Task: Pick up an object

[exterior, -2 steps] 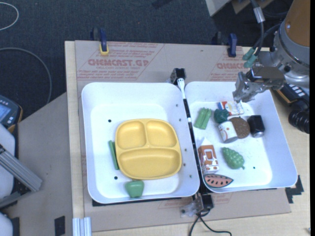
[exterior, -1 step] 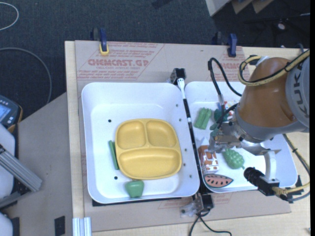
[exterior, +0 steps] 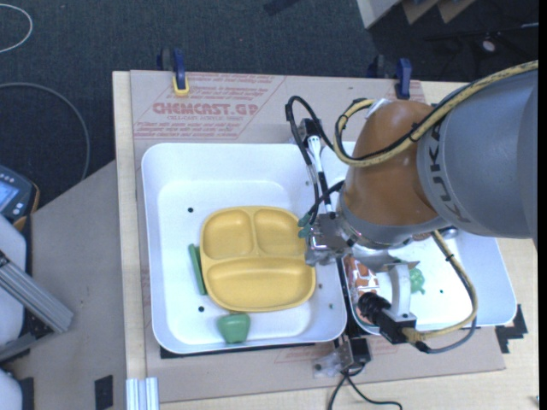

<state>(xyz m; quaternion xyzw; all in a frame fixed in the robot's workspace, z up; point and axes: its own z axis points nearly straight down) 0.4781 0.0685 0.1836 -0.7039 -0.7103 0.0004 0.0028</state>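
A yellow divided plate (exterior: 256,259) lies in the left bin (exterior: 171,186). A thin green stick (exterior: 197,269) rests along the plate's left edge, and a green lump (exterior: 232,326) sits just below it near the bin's front wall. My gripper (exterior: 314,239) is low at the wall between the two bins, right beside the plate's right rim. The orange wrist (exterior: 389,173) and grey arm above hide most of it. A small teal bit (exterior: 303,226) shows at the gripper's left side.
The arm covers most of the right bin (exterior: 487,297). A brown patterned object (exterior: 366,278) and a small green piece (exterior: 416,278) show below the wrist. Black and yellow cables (exterior: 308,143) loop over the bins' shared wall. Blue clamps hold the board's back edge.
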